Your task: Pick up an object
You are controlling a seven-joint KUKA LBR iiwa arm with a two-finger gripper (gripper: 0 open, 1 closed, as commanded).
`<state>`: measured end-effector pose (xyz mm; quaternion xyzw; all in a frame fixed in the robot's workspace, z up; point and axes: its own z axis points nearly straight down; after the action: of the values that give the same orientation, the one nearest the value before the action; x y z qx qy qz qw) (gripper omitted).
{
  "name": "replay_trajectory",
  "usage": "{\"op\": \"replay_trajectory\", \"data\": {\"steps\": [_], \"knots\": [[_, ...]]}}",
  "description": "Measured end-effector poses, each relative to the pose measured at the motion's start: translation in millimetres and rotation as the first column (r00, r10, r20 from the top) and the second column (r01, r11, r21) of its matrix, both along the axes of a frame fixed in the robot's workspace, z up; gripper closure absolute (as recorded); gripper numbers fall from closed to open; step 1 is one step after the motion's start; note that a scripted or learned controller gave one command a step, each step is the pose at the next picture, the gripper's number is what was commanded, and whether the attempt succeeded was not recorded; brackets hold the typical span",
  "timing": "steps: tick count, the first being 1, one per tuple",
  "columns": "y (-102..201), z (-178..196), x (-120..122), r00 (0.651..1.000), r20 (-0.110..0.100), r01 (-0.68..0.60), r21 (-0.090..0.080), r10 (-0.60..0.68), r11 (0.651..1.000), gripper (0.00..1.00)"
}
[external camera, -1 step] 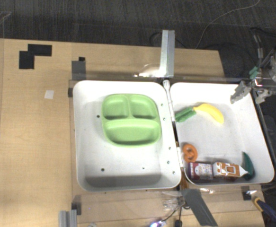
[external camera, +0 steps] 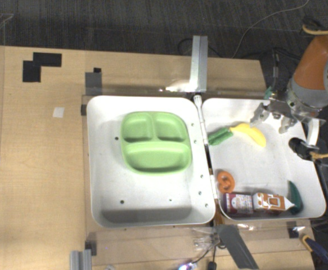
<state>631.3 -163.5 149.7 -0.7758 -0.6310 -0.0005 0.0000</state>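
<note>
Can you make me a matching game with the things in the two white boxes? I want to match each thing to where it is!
Things:
1. green tray
2. yellow banana
3. orange pretzel
4. carton

Places:
A. lying along the right bin's near edge
B. right bin, by the wall between the bins
C. far part of the right bin, near the hand
D. left bin

Pairs: 1-D, 2-C, 3-B, 4-A

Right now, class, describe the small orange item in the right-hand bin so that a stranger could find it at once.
Start at the right bin, then go to its near-left part, beside the wall shared with the left bin. The orange ring-shaped piece lies just above the carton. It alone is round and orange with holes through it.
</note>
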Motion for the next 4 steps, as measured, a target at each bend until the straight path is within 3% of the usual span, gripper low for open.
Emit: {"op": "replay_trajectory", "data": {"steps": [1, 2, 3, 4], "knots": [[-6, -48, 17, 0.996, 0.004, -0.084, -0.002, 0.084, 0.996, 0.0], [-34, -11, -52, 0.994, 0.002, -0.112, -0.002, 0.112, 0.994, 0.0], [-9, -56, -11, 0.992, 0.001, 0.129, 0.0, -0.129, 0.992, 0.0], [-29, -40, -72, 0.988, 0.0, 0.152, 0.0, -0.152, 0.988, 0.0]]}}
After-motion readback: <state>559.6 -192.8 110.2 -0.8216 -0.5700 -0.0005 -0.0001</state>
